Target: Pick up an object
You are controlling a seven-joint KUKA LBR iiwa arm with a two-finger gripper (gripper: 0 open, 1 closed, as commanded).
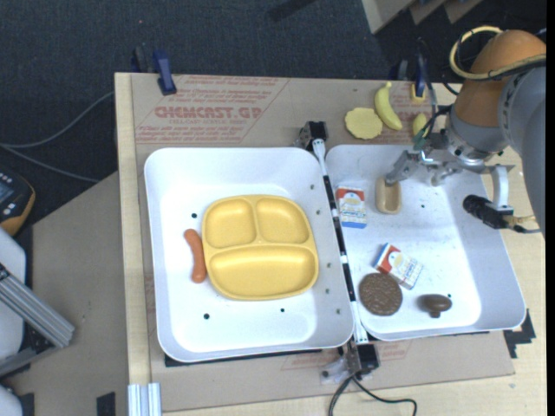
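My gripper [416,166] hangs low over the far part of the right bin [486,267], reaching in from the right. Just to its front left, close to it, lies a tan bread-like piece [388,197]. Whether the two touch cannot be made out. A red and white carton [350,206] lies by the bin's left wall. Nearer the front are a second small carton [399,265], a round brown cookie [380,293] and a small brown lump [435,303].
The left bin [173,232] holds a yellow divided plate [258,246] with an orange sausage [196,255] at its left. On the bench behind the right bin lie a banana [388,107] and a flat yellow piece [364,123].
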